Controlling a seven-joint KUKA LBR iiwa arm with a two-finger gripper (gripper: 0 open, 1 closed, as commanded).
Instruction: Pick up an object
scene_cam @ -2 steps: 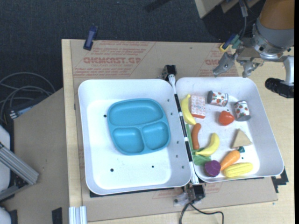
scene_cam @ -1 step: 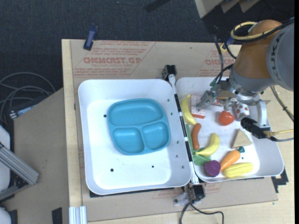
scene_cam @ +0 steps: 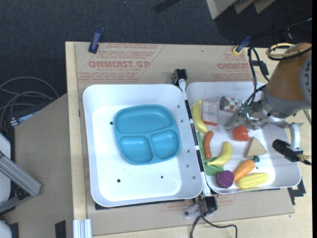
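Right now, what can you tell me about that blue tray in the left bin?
The blue tray is a rounded, light blue divided plate that looks like smooth plastic. It has three compartments: one wide section along the far side and two smaller ones on the near side, split by raised ridges. It lies flat and right side up, slightly turned, near the middle of the left bin, resting on the bin's white floor. Nothing lies in it, and nothing else touches it.
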